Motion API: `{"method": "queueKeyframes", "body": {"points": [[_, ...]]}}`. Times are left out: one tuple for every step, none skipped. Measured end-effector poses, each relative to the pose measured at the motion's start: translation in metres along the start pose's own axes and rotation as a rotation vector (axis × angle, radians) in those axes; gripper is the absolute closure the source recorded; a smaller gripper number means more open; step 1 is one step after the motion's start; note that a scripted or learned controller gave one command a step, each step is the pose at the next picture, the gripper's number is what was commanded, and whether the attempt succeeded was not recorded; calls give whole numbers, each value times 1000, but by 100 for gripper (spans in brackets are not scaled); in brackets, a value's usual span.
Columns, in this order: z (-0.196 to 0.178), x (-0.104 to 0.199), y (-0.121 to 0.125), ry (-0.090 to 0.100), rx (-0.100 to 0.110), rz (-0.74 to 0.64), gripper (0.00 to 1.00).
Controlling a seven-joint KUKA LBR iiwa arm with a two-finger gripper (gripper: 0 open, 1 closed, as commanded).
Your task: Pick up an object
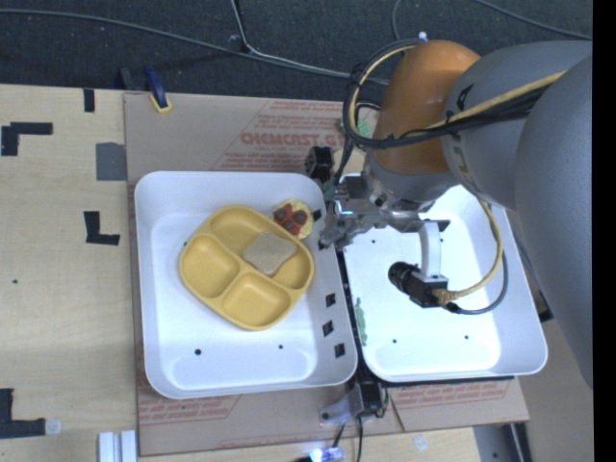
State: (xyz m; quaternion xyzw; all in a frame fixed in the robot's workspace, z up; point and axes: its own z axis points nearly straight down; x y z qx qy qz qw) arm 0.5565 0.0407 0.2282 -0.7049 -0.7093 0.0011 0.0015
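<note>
Apparently you are looking at the approach step: the gripper is hanging over the ridge between the bins, beside the yellow tray in the left bin. Whether it is open, I cannot tell. The tray's long axis is running diagonally, toward the bin's far right corner; next you are needing a descent onto a rim.

Yellow divided plate with a tan slab in the left bin
</note>
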Motion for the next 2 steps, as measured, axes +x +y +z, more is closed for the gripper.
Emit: {"method": "queueKeyframes", "body": {"points": [[13,55,9,0,-1,0,100],[12,52,9,-1,-1,4,0]]}}
